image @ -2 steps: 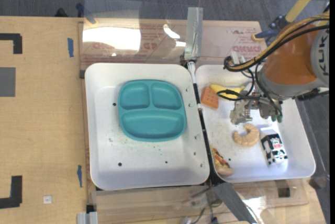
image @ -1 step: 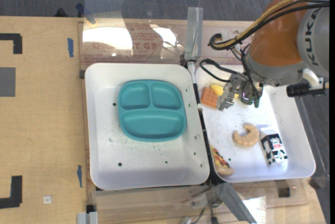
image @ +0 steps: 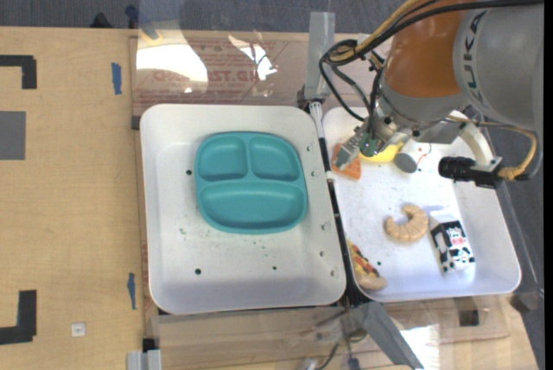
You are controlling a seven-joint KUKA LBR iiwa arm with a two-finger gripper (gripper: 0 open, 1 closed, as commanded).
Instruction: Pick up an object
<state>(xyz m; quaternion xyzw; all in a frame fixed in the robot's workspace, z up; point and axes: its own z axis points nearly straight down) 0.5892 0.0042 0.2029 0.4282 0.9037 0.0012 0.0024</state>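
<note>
Hidden: the grey arm with its orange band (image: pixel 432 57) covers the far end of the right shallow white bin (image: pixel 484 273); the tool (image: pixel 370 139) sits low under the wrist among black cables, and whether its tips are spread or pressed together cannot be told.
Hard to make out: a small orange wedge-shaped piece (image: pixel 347 162) and a yellow object (image: pixel 384 155) lie just beside the tool; contact cannot be judged.
Cut off: a multicoloured item (image: pixel 363 264) lies against the right bin's near left wall, partly masked by the rim.
Edges and room: the two bins touch along a shared middle wall; bare white floor lies between the objects in the right bin.
Left bin (image: pixel 164 213): one teal three-compartment plastic plate (image: pixel 251 182), near the centre, its compartments holding nothing.
Right bin: a tan croissant-shaped pastry toy (image: pixel 408 224) in the middle; a small black-and-white carton (image: pixel 453 245) just beside it, toward the right wall.
Counter (image: pixel 60 187): tan board with black corner marks.
</note>
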